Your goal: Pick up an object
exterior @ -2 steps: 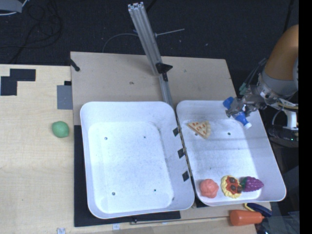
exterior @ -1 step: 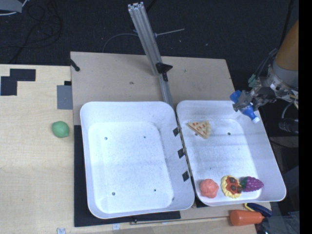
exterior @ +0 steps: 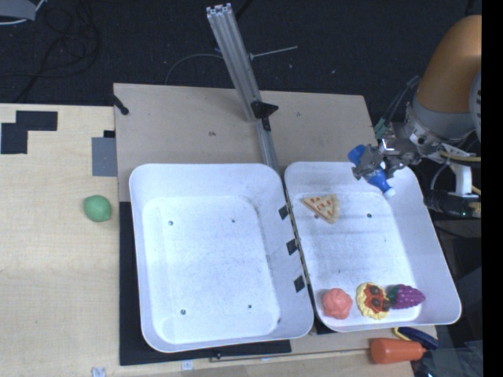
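the grey arm with its orange band (exterior: 452, 61) reaches in from the right, and its tool (exterior: 376, 169), with blue fingers, hangs over the far edge of the right shallow white bin (exterior: 424, 242). how far the tool is open cannot be told from this slant, and nothing can be seen between its fingers.

inside the right bin, a tan wedge-shaped toy pizza slice (exterior: 322, 206) lies near the far left part, a little below and left of the tool and apart from it. along the near wall sit three pieces in a row: a pinkish-red rounded lump (exterior: 337, 303), a yellow and red toy food piece (exterior: 372, 300) and a purple toy grape bunch (exterior: 407, 295), the last two touching.

the left shallow white bin (exterior: 157, 187) lies just beside the right one. a green ball (exterior: 98, 208) rests on the tabletop (exterior: 47, 250) left of the bins, and an orange toy carrot (exterior: 395, 350) lies outside the right bin's near edge.
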Controlling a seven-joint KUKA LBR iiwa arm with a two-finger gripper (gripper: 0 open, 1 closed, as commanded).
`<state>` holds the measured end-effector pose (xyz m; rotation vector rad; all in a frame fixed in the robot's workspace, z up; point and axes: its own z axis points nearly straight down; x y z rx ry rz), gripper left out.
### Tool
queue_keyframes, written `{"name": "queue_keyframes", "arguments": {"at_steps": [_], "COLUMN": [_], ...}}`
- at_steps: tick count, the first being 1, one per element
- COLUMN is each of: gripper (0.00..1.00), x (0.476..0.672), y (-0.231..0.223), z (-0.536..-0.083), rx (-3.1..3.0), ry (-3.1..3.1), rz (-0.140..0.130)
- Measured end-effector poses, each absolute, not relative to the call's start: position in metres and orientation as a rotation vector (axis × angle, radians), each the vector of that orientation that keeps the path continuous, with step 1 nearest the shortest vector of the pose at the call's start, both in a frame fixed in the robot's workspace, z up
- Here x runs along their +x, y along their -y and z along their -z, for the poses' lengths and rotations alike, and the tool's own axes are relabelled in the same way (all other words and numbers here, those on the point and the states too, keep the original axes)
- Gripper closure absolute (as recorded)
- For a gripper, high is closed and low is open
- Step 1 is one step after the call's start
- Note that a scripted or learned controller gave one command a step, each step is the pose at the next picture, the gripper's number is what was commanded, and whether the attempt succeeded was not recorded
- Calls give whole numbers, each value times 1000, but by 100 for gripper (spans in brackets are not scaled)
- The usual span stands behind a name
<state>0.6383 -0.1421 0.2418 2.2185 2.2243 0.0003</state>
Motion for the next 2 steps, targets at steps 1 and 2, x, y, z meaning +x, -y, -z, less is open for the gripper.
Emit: {"name": "queue_keyframes", "arguments": {"at_steps": [1, 2], "gripper": [100, 100], "x": [621, 620], "y": [99, 45], "z": [-242, -233], "rx": [2220, 2219], "ry": [-2225, -2226], "rz": [0, 0]}}
